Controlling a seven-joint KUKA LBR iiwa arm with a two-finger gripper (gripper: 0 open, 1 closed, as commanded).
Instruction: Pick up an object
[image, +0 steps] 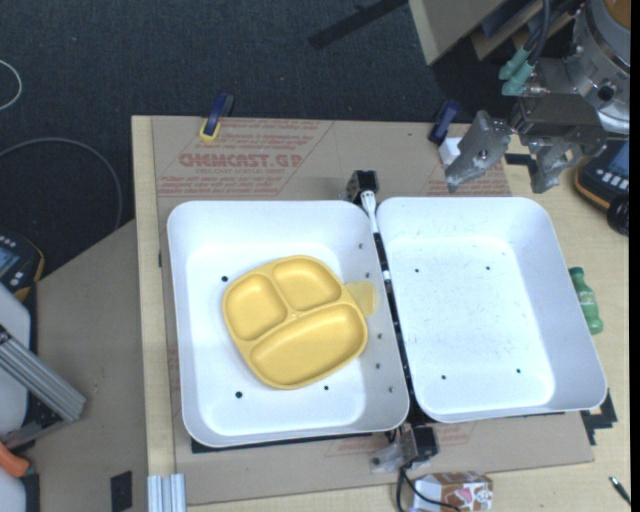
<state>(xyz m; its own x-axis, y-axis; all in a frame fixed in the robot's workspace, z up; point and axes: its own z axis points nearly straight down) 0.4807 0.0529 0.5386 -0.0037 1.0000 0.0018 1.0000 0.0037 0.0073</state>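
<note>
Blue-yellow clamp (214, 117) at board's top-left, green marker (586, 299) right of bins, dark carpet (80, 80)

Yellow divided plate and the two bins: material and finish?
Yellow divided plate: looks like moulded plastic, smooth and semi-gloss, with soft highlights on rounded compartment ridges. Left bin and right bin: likely thin formed white plastic, matte to satin, with rounded corners and rolled rims; painted metal can't be ruled out.
</note>
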